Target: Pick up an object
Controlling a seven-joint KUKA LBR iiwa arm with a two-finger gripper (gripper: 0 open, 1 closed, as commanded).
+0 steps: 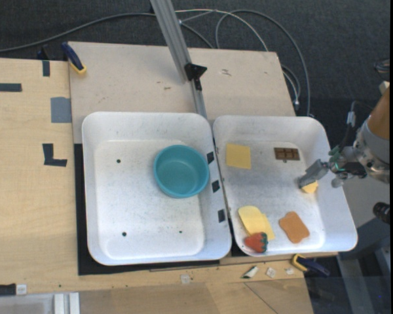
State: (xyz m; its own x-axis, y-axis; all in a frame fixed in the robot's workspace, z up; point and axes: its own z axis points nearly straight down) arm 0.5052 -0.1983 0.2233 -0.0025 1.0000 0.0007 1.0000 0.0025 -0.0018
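Bench, two white bins; gripper (312,174) at right bin (268,126) edge above small yellow piece (309,188). Finger state: cannot tell. Best: centre over piece, descend straight.

The right bin (314,131) holds 6 things. A pale yellow square (238,156) lies flat near its left wall, a brown chocolate piece (287,154) beside it. A small yellow bit (309,188) sits by the right side. Toward the front lie a yellow slab (255,220), a red strawberry (255,243) touching it, and an orange piece (293,227). The left bin (92,131) holds a teal bowl (181,170), upright.
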